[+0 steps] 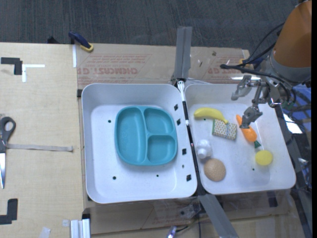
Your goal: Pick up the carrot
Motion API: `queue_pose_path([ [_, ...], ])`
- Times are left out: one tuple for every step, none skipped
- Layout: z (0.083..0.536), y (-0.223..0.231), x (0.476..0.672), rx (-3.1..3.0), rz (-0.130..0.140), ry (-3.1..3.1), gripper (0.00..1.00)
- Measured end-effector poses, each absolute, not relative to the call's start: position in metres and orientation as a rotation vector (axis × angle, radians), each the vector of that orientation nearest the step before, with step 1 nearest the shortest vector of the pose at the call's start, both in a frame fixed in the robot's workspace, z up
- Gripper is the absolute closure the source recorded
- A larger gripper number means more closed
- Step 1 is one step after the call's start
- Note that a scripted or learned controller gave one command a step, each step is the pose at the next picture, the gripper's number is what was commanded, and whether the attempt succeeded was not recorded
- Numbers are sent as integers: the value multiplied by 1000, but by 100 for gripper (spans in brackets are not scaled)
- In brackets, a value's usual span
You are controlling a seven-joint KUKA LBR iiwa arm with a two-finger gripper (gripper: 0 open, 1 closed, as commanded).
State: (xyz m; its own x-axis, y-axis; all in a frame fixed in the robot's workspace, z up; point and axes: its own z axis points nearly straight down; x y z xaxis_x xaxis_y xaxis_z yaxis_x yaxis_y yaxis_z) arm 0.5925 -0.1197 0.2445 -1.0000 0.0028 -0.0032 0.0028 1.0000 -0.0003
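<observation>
Right now the carrot (248,131) lies in the right bin (277,180), near its far right side, slanting from an orange upper end down to a small green tip. The jaws (250,115) hang directly over its upper end, touching or very nearly so. Whether they are spread or pressed together I cannot tell, as the metal parts overlap from above, and nothing shows the carrot pinched between them.

It looks like a toy carrot of smooth moulded plastic: probably light, stiff and a little slippery, tapering towards the green tip. The thick orange middle seems the best place to take hold, across the short width, since the narrowing end would likely slide out of a squeeze.

Around it sit a curved yellow banana (210,114), a speckled flat sponge (224,130) with a green edge, a round yellow lemon (264,157) just beyond the carrot's tip, a tan matte ball (215,169) and a small white piece (202,149). The left bin (96,182) holds a glossy teal tray (146,135) with three compartments. Both bins are shallow white plastic on a pale wooden tabletop (39,182).
</observation>
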Motion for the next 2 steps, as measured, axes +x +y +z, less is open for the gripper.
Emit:
queue_pose_path([
  [106,-158,597,11,-1,3139,0],
  [94,-176,591,-13,-1,3137,0],
])
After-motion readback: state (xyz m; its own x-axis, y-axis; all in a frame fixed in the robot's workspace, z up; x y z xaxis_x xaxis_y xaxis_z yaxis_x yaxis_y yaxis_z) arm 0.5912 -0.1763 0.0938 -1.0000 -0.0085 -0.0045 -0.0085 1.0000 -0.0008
